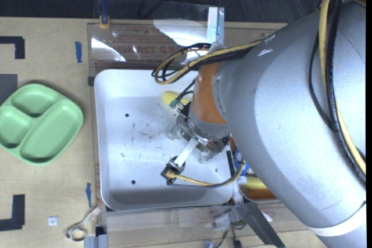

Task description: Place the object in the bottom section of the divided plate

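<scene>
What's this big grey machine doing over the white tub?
A robot arm is reaching down into a shallow white bin, its gripper low near the bin's floor beside a yellow object. A green divided plate waits on the bench to the left, nothing in it yet.

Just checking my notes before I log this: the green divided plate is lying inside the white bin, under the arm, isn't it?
Not quite. The camera view shows the green divided plate lying on the wooden bench, left of the white bin and outside it. The arm reaches over the bin.
</scene>
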{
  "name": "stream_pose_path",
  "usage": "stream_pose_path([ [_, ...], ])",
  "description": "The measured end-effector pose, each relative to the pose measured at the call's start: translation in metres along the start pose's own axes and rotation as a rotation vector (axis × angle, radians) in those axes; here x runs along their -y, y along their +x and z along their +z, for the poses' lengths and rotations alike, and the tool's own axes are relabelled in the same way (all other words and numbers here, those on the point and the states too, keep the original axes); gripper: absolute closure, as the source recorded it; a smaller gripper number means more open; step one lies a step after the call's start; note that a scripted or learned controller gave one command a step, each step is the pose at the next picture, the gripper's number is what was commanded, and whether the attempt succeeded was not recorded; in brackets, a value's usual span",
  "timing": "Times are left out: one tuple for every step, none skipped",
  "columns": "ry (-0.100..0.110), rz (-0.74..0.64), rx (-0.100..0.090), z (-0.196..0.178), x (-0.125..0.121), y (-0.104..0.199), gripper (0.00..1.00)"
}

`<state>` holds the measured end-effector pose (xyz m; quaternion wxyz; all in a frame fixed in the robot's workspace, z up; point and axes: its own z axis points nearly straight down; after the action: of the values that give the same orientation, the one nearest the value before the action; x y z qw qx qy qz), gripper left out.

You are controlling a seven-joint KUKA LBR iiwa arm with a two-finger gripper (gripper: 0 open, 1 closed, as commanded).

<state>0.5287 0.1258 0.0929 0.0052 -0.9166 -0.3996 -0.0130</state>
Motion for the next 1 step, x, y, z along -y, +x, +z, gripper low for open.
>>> stream_pose_path([
  [0.003,-0.004,0.030,-0.1285,-0.0855,0.0076,0.00],
])
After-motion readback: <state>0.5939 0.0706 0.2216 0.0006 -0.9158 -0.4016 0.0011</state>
